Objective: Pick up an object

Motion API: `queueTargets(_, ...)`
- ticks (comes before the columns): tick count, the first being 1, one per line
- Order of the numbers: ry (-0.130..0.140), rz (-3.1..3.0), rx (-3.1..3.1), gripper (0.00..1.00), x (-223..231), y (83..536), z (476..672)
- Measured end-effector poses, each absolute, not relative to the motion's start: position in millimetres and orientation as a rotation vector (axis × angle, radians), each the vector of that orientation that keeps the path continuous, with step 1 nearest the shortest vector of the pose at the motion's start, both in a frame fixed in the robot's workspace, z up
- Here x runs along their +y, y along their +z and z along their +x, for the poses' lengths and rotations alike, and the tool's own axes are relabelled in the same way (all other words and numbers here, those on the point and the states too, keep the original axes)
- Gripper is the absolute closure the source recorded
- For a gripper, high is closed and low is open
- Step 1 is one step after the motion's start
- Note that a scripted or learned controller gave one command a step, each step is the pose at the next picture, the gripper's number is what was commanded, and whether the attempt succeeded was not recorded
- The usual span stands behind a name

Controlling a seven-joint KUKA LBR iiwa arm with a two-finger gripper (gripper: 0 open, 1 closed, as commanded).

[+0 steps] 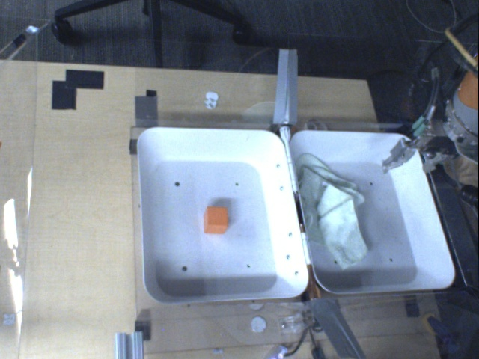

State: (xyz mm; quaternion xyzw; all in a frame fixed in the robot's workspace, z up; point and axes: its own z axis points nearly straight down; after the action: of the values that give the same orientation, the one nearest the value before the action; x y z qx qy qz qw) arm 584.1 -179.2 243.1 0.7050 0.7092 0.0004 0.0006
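Two bins (150, 223) on desk (67, 200). One cube (216, 220), small, orange, in left bin; one cloth (335, 214), crumpled, pale, right bin. Pincer (397, 155) state: cannot tell.

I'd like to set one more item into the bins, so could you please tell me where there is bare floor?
The left bin is mostly bare around the orange cube near its middle. In the right bin, the crumpled cloth crowds the side by the divider; the floor between the cloth and the outer wall is bare, though the claw hangs over its far corner.
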Motion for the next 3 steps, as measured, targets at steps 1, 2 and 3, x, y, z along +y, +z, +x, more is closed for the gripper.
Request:
queueTargets(1,0.001,2.11,2.328,0.0,-108.7,122.6,609.7)
queueTargets(2,0.007,2.026,2.39,0.0,-122.9,87.9,661.5)
queueTargets(3,0.015,2.016,2.391,1.0,-121.1,101.4,664.2)
